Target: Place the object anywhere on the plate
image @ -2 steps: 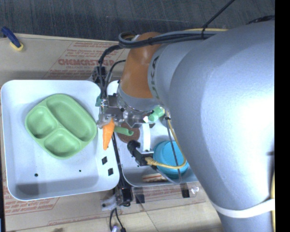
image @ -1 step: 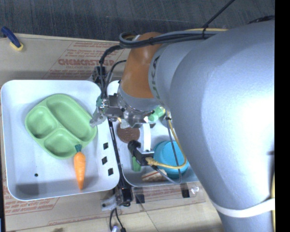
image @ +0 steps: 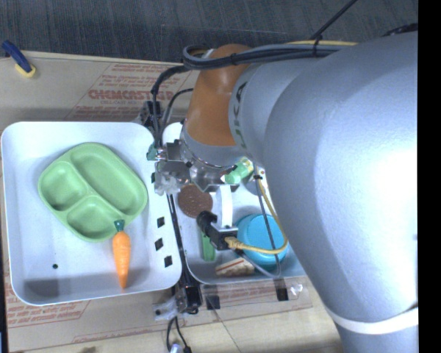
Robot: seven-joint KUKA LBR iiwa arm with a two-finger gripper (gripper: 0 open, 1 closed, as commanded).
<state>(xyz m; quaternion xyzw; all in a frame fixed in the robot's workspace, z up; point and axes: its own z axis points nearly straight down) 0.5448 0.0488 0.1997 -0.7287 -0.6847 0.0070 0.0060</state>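
Gripper (image: 187,186) hangs low over the near-left corner of the right bin (image: 197,272), right by the wall between the two bins. Cannot tell if it is released or clenched, because the wrist and arm (image: 331,182) cover it from above.

A brown disc (image: 193,199) sits directly at the gripper, touching or just under it. It is probably the object to move, but the view does not show it grasped. It is in the right bin, not on the plate.

Progress: the placing is not done. The green plate (image: 92,190) lies in the left bin (image: 29,271), and its three compartments show bare green. Left to do, as I judge it: secure the object, lift it, cross the shared wall and drop it on the plate.

Other things:
- Right bin: a blue cup (image: 261,235) near the disc, a green piece (image: 207,250) just beside it and a tan piece (image: 231,268) at the near wall. This is tight clutter around the pick.
- Left bin: a carrot (image: 121,254) lies off the plate, its green top touching the plate's near rim. It is not in the way of the compartments.
- A blue clamp (image: 18,59) sits on the bench's far-left corner, well apart.

Obstacle: the bin walls between pick and plate, so the object needs lift before moving across.
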